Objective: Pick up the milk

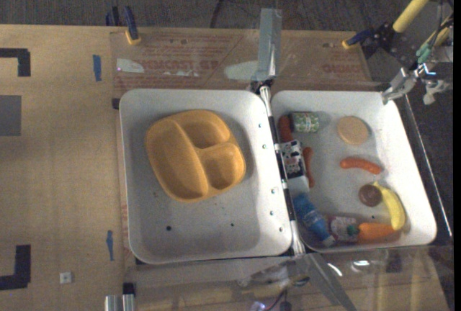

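**Milk tight to the divider, claw off at the far corner**

Nearest, along the front of the right bin [421, 180]: a blue bottle [311, 216], a carrot [374, 232], a banana [393, 207] and a brown disc [370, 194]. All lie well clear of the target except the bottle, which sits just below it.

Farther in, lying flat against that bin's left wall: the milk [292, 158], a small white carton with black patches, long side parallel to the wall. Just beside it on the right, a thin orange-red stick [309, 165]. Just beyond it, a red piece [285, 128] and a green can [305, 122].

Farthest, over the bin's far right corner: the gripper [409, 80], well apart from the milk and holding nothing visible.

To do the approach well:
- Cross the bin high, above the round biscuit [354, 130] and the can.
- Descend straight over the carton's middle.
- Close across its short width, probably with little room on the wall side.
- Watch for a likely snag on the stick.

Hard to make out:
- Claw released or clenched: cannot tell, too small and cluttered with cables.
- Whether carton and wall touch: cannot tell.
- Arm cut off at the frame's right edge.
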Controlling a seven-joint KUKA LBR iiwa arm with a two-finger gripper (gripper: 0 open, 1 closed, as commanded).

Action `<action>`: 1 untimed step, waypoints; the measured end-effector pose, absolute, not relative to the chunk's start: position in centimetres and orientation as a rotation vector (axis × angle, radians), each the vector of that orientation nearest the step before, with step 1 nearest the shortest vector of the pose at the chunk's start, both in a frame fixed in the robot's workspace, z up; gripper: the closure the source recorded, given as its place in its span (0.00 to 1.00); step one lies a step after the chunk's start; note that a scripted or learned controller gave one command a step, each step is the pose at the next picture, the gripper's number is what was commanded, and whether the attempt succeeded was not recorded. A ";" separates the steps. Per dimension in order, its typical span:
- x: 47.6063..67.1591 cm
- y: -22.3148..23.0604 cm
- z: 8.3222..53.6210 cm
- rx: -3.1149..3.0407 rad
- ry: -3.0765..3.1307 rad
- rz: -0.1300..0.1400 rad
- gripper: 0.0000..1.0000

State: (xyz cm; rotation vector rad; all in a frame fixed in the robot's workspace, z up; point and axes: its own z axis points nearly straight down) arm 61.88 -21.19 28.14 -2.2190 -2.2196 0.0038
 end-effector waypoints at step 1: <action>57.6 -18.6 12.8 -1.865 -2.524 0.001 0.00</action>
